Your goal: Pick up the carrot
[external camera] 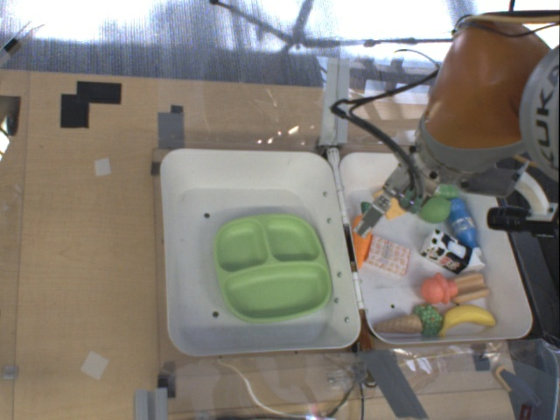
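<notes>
- The pincer (378, 213) hangs low over the right white bin (516, 318); whether it is spread cannot be told.
- The slim orange carrot (360, 245) lies against that bin's left wall, just below the pincer.

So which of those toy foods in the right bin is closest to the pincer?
The orange carrot, lying along the bin's left wall just below the pincer; the banana and other toys lie further off.

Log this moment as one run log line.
gripper: over right bin, near left wall | carrot: against that wall, not grasped | green plate: left bin
</notes>
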Tool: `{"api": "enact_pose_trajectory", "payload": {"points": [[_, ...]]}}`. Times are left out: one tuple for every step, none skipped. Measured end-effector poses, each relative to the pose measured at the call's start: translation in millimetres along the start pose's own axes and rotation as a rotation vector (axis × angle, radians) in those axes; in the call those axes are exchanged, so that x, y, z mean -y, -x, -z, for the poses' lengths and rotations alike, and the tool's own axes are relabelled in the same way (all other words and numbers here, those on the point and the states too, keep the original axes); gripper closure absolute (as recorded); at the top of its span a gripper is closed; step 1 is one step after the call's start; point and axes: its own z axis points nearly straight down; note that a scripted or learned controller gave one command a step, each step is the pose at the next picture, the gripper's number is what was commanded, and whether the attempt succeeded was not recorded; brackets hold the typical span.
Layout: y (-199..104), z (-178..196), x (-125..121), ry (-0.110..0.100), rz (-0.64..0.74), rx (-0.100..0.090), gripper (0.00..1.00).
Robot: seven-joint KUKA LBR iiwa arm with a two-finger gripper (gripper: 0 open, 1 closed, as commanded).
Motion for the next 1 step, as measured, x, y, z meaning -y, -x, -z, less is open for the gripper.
{"api": "enact_pose_trajectory", "payload": {"points": [[63.4, -27.9, -48.1, 0.002, -0.243, 0.001, 0.00]]}}
